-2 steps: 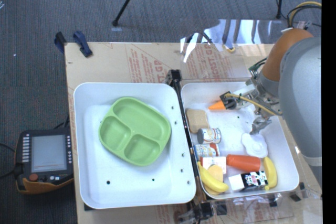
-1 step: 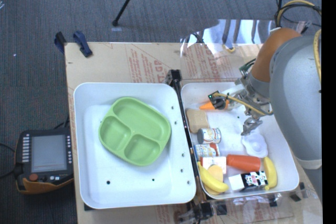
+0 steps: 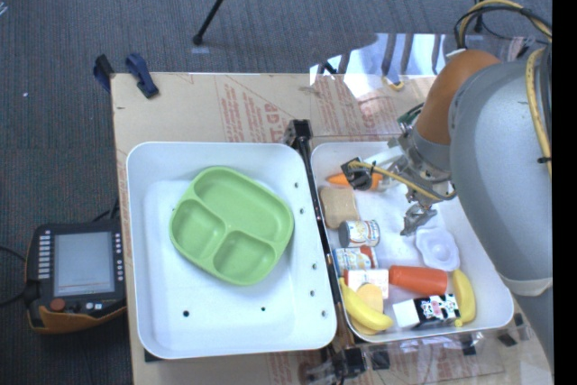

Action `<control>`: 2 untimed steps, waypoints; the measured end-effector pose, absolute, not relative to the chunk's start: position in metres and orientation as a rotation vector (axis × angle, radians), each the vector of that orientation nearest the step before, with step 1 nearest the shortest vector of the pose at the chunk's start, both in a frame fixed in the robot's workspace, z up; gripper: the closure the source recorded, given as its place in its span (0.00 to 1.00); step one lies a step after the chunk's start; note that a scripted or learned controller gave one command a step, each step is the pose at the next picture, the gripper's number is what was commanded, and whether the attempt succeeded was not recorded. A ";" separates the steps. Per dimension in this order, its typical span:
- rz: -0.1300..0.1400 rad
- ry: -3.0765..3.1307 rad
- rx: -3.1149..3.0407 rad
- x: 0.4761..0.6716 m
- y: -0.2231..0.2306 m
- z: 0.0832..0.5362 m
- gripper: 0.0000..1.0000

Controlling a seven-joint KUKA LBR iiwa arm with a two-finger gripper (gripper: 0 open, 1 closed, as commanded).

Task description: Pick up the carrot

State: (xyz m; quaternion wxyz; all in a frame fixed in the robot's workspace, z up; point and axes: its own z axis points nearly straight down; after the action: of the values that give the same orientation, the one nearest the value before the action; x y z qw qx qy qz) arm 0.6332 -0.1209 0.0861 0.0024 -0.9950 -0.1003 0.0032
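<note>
One orange tapered carrot [image 3: 418, 279] lies low in the right white bin [image 3: 491, 320] among crowded items, so the two-finger gripper [image 3: 416, 216], its pincer state impossible to tell, should drop squarely across it, clear of the yellow banana [image 3: 464, 295].

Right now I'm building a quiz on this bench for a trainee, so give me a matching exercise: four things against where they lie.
Things:
1. green plate
2. carrot
3. banana
4. tool

Places:
A. right bin, near front edge, beside the divider
B. left bin
C. over the right bin, above a clear cup
D. right bin, below the cup

Pairs: 1-B, 2-D, 3-A, 4-C
</note>
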 end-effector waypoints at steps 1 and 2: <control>0.010 -0.311 -3.121 0.632 -0.107 0.086 0.00; 0.010 -0.311 -3.121 0.625 -0.091 0.086 0.00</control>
State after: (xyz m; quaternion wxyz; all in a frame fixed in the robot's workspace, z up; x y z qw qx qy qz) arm 0.6255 -0.0909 0.0859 0.0026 -0.9951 -0.0992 0.0033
